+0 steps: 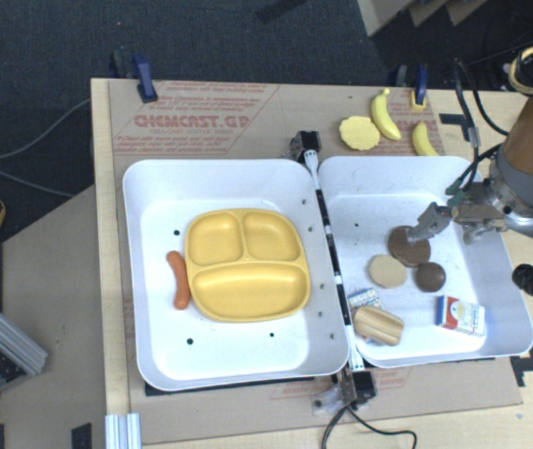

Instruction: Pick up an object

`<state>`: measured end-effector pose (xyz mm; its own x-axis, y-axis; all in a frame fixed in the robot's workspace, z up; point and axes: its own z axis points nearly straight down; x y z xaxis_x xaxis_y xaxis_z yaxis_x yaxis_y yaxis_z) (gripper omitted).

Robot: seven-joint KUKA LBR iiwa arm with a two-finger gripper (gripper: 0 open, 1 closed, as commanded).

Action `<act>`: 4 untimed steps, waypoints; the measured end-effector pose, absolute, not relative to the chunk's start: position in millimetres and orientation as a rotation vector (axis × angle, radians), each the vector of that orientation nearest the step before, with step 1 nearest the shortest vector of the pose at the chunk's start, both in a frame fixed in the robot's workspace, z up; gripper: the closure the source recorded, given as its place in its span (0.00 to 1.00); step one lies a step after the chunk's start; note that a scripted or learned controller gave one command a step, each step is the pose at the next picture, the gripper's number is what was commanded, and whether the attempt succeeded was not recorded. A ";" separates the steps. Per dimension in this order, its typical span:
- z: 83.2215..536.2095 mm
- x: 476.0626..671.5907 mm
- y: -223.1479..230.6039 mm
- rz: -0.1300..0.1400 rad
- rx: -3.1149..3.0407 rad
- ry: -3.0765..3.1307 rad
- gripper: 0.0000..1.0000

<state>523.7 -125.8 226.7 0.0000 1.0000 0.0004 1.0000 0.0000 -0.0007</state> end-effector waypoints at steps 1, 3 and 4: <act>79.7 558.3 -143.5 0.002 -2.226 -2.225 0.00; 85.7 665.3 -146.2 -0.006 -2.223 -2.232 0.00; 84.5 619.1 -131.1 0.004 -2.219 -2.216 0.00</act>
